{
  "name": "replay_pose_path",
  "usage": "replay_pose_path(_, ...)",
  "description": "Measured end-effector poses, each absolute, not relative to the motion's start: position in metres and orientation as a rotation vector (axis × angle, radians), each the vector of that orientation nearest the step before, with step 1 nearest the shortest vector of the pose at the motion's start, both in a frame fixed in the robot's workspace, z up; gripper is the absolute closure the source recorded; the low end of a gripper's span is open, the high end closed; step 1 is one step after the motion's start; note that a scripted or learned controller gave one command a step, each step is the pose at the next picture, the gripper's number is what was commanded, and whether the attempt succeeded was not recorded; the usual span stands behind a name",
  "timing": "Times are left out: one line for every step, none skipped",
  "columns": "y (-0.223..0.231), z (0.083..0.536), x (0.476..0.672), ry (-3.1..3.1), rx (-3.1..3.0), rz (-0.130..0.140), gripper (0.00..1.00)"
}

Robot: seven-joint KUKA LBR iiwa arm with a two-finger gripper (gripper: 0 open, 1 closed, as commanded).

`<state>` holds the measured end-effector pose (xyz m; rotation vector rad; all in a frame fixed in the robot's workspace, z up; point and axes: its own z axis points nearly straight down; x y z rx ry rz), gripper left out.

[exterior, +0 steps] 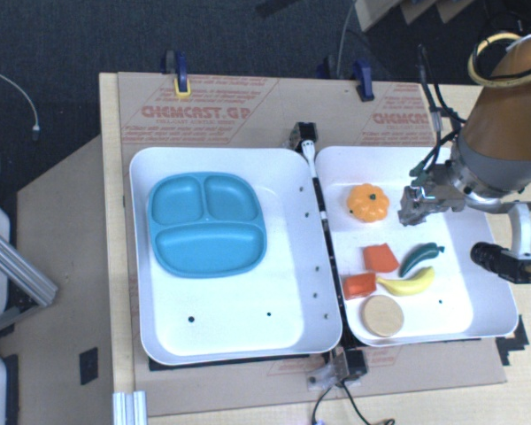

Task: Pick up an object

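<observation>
The bench [248, 104] is a brown board with red printed letters, fixed at its far edge by blue clamps [179, 67], and it stands on a dark carpet floor [71, 25]. Two white bins lie on it side by side. The left bin [283, 264] holds a blue divided plate [208, 224]. In the right bin [487, 299] are a small orange pumpkin [369, 203], two red-orange blocks [380, 258] [359, 284], a yellow banana [408, 282], a dark green vegetable [420, 257] touching the banana, and a round tan disc [383, 315]. The gripper [419, 204] hangs over the right bin, just beside the pumpkin on its right. How far the claw is open I cannot tell, and nothing is seen in it.
</observation>
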<state>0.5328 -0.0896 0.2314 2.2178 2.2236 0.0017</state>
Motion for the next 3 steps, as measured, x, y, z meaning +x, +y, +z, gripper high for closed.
replay_pose_path(-0.034, 0.24, 0.529, 2.228, 2.217, 0.001, 1.0)
replay_pose_path(0.01, 0.235, 0.52, 2.226, 2.221, -0.002, 1.0)
replay_pose_path(0.061, 0.241, 0.523, 2.224, 2.218, 0.002, 1.0)
